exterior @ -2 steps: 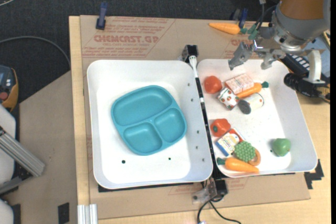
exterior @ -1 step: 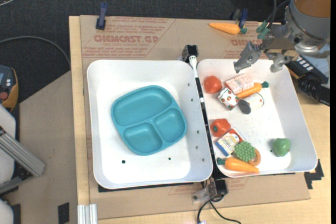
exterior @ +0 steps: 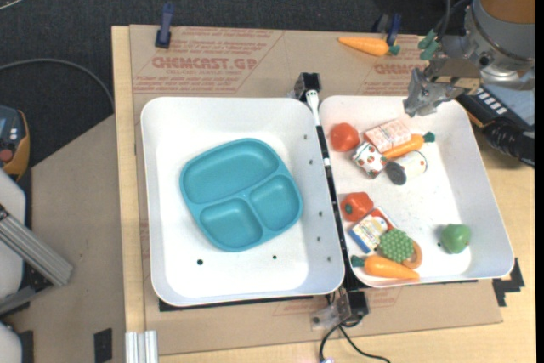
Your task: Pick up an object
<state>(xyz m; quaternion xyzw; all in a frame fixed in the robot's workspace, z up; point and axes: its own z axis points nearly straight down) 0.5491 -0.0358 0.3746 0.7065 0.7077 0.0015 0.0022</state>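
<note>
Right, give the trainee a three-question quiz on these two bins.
1. True or false: the teal divided plate lies in the left bin.
2. Which item lies outside both bins, on the board behind them? A) green pepper B) carrot C) tomato
3. Fill in: the claw hangs over the back edge of the ____ bin.

Key: 1 true. 2 B, the carrot near the blue clamp; the green pepper and tomato lie in the right bin. 3 right.
</note>
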